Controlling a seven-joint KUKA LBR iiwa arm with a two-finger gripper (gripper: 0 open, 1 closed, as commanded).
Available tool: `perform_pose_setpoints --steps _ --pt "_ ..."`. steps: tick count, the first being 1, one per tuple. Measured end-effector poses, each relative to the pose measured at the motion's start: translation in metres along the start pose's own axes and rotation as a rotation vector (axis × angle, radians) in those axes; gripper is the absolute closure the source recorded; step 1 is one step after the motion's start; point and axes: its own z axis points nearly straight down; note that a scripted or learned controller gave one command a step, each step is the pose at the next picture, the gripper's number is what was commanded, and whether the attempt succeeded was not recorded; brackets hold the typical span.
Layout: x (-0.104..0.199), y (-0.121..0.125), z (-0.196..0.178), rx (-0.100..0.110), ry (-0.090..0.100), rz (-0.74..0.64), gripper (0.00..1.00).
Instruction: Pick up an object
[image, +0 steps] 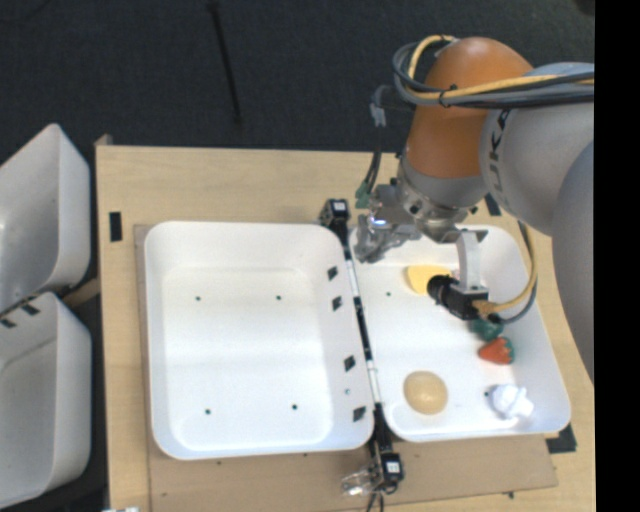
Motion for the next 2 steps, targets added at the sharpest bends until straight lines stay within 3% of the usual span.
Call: perform_pose_setpoints --steps 1,2 --pt "0.056 -0.042 -0.027 0.004 0.001 -0.003 1.0" --pt "-0.038 -0.118 -0.014 0.009 -0.005 0.016 1.0"
